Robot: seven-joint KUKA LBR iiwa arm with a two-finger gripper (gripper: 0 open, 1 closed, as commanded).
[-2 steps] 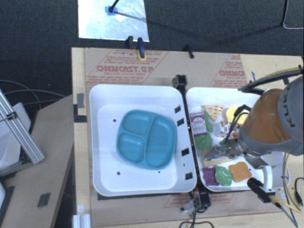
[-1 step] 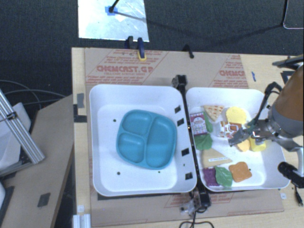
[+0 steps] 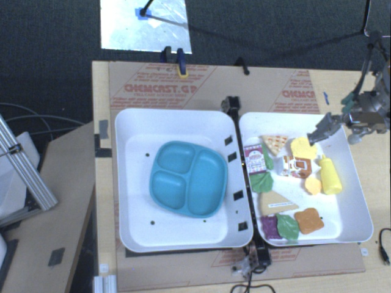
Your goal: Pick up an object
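The pick is not yet made, as far as this view shows. The gripper [image 3: 319, 133] is hanging over the upper right part of the right bin [image 3: 357, 191], reaching in from the right edge, and its dark tip is sitting just above and beside a flat yellow piece [image 3: 303, 148] near the top of the pile. Nothing is showing between the tip parts, so I am judging it to be carrying nothing; whether it is spread or pressed together I cannot tell from this slanted look.

The things to choose from are all lying in the right bin: a waffle-patterned wedge [image 3: 275, 143] by the upper left, a red and white packet [image 3: 253, 154] against the divider, a small printed carton [image 3: 295, 165] in the middle, a yellow bottle [image 3: 330, 174] lying to the right of it, a green leaf [image 3: 261, 181] lower left, a tan card [image 3: 278, 202], and at the bottom a purple piece [image 3: 269, 225], a green lump [image 3: 288, 226] and an orange-brown slab [image 3: 309, 220]. They are crowding one another, several touching.

The left bin [image 3: 131, 163] is holding a blue divided plate [image 3: 188, 179], lying flat in its middle, well apart from the arm.

What is left, then, is nearly the whole job: lowering onto one item, closing on it, and lifting it free. The flat yellow piece is looking like the nearest candidate, though its thinness may be making a clean grab awkward
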